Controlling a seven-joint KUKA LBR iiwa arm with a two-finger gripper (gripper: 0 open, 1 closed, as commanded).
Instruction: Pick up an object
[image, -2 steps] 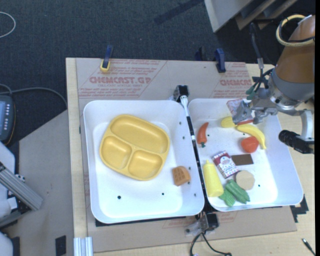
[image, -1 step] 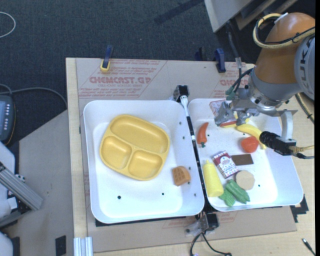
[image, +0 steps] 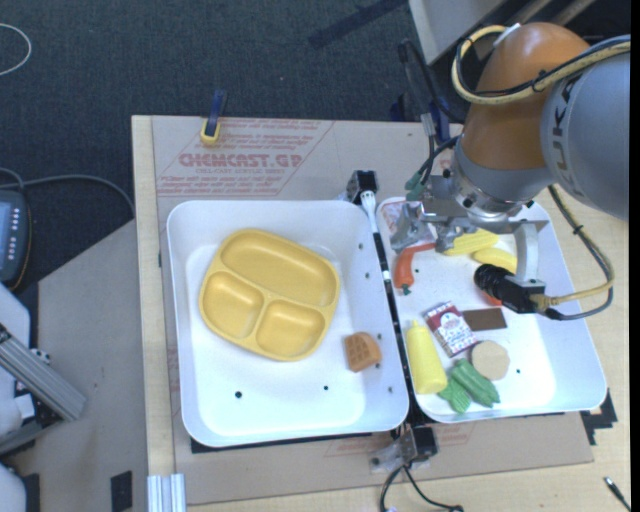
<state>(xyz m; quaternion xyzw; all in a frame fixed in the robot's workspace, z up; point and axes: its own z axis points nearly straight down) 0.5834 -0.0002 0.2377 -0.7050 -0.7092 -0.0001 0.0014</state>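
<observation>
The pincer (image: 425, 232), its opening impossible to judge, hovers at the right bin's (image: 575, 395) upper left above a smooth orange carrot (image: 403, 270). The left bin (image: 185, 300) holds a glossy yellow divided tray (image: 267, 293).

grey arm (orange-banded wrist) reaches in — gripper (image: 425, 232) lowered.

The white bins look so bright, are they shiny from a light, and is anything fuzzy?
In the camera view, the left bin and right bin are brightly and evenly lit, nearly washed out; the yellow tray carries soft glare on its ridges; the small brown piece casts only a faint shadow; the arm looks slightly soft, and the dark floor stays dim.
</observation>
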